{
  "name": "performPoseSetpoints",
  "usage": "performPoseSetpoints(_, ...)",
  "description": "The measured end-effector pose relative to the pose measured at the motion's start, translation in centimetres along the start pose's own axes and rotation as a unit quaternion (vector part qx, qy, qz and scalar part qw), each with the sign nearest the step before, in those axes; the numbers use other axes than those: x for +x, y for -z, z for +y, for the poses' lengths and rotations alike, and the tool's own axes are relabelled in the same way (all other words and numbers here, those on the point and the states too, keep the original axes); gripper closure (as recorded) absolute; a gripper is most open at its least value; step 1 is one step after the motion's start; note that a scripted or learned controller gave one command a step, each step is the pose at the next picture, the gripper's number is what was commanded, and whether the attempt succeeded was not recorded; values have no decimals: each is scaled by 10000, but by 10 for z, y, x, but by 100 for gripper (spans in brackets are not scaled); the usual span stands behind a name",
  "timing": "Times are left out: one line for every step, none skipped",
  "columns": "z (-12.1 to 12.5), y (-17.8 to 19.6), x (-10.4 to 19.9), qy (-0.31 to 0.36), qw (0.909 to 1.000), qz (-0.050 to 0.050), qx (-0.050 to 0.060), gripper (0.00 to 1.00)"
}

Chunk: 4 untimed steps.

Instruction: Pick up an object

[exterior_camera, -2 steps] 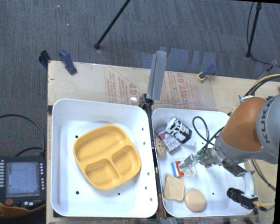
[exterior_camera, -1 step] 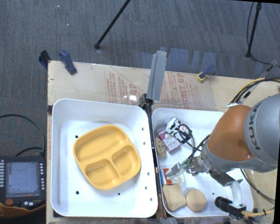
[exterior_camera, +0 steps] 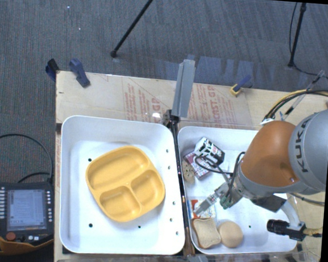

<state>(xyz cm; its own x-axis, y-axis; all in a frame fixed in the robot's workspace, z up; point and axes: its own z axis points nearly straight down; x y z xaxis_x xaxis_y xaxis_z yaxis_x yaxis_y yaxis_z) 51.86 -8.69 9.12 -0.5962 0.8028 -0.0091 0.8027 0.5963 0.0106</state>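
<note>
Arm hides right bin centre; pendant cut off at left edge.

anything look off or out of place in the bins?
Nothing spilled or visibly damaged. The yellow divided plate sits askew in the left bin. In the right bin, the toast slice and round bun crowd the near wall, and the small packages overlap near the divider.

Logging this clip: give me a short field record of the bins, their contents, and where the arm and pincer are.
left bin: holds a yellow divided tray
right bin: holds a toast slice, a round bun, a black-and-white packet and a cookie
arm: reaches in from the right, over the right bin
pincer: low over the right bin, just above the toast slice
pincer state: cannot tell
grasp: no object seen held
</note>
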Motion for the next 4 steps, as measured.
performPoseSetpoints(37,-1,-38,224,9997,41,23,0)
performPoseSetpoints(84,-3,-72,-318,9993,123,130,0)
performPoseSetpoints(96,-4,-76,-2088,9778,105,148,0)
performPoseSetpoints(96,-4,-77,-1931,9810,108,150,0)
